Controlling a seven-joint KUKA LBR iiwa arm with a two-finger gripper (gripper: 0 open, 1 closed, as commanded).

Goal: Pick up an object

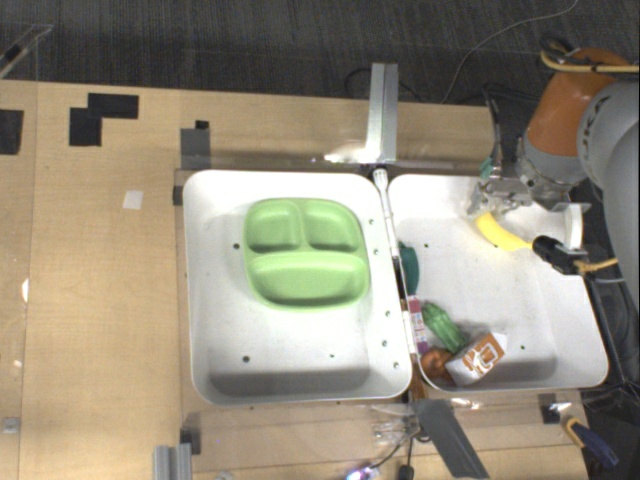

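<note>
Item: curved yellow plastic banana [499,233], lying in right white bin [560,313] at 12 o'clock sector. Claw [497,195] positioned just above its upper end; grip state cannot be told. Lift not yet evidenced; pick-up judged outstanding.

Two bins sit side by side on the bench [90,298]. The left bin [215,368] holds a divided plate [305,251] near its middle. In the right bin [560,348], a banana [500,233] lies toward the far side, just below the gripper [497,194]. Near the front left corner lie what may be a pickle toy [443,325] and a small carton [478,356] beside it.
</note>
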